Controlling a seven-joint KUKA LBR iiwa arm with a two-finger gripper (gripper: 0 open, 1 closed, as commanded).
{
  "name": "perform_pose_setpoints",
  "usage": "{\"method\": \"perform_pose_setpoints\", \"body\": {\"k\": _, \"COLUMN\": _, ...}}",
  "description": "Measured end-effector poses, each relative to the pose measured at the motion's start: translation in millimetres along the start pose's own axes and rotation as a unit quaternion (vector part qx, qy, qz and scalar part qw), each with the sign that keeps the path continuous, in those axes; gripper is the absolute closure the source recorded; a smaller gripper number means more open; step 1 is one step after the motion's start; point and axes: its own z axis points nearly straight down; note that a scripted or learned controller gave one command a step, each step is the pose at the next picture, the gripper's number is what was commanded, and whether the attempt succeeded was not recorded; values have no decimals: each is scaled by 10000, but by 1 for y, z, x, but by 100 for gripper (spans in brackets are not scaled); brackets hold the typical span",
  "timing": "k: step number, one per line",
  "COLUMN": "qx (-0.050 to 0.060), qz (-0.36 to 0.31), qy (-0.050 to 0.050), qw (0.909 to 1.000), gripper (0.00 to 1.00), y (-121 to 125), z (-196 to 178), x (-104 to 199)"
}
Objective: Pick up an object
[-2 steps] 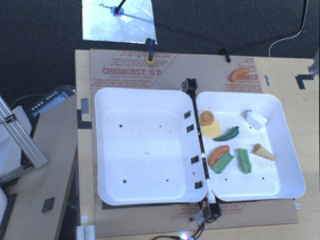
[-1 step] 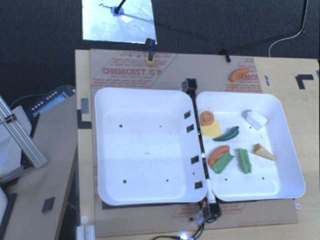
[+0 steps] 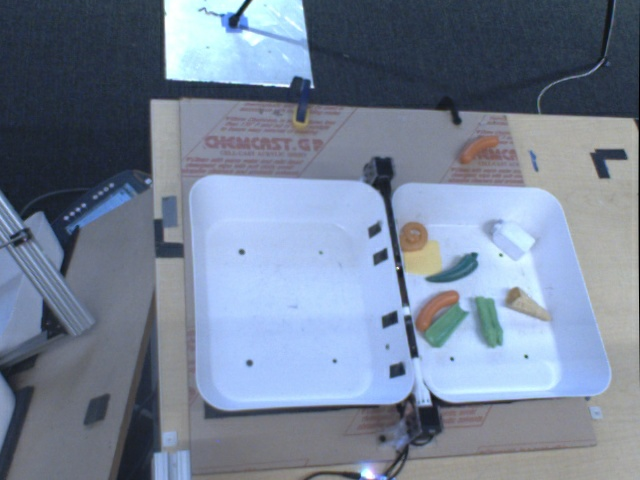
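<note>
Camera view: right bin (image 3: pixel 575 298) with 7 toy foods (image 3: pixel 455 293).

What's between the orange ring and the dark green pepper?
A yellow square lies between the orange ring and the pepper, touching the ring, in the camera view.

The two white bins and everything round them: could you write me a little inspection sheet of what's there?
Surface: bench bearing a printed board with the left bin and right bin side by side.
Job's things: in the right bin, an orange ring, yellow slice, dark green pepper, white block, tan wedge, orange sausage, two green pieces.
Clutter: another orange sausage on the board; yellow clip.
Grippers: nothing seen.
Cables: white cable on the floor.
Surroundings: dark carpet, shiny sheet.
</note>
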Motion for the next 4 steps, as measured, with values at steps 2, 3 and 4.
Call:
{"method": "perform_pose_setpoints", "body": {"k": 2, "qx": -11, "qz": -57, "qy": 14, "qw": 10000, "gripper": 100, "y": 1, "z": -22, "x": 31}}
{"method": "perform_pose_setpoints", "body": {"k": 3, "qx": -24, "qz": -50, "qy": -6, "qw": 10000, "gripper": 100, "y": 82, "z": -21, "x": 4}}
{"method": "perform_pose_setpoints", "body": {"k": 4, "qx": 77, "qz": -50, "qy": 41, "qw": 9999, "gripper": 100, "y": 39, "z": 206, "x": 56}}
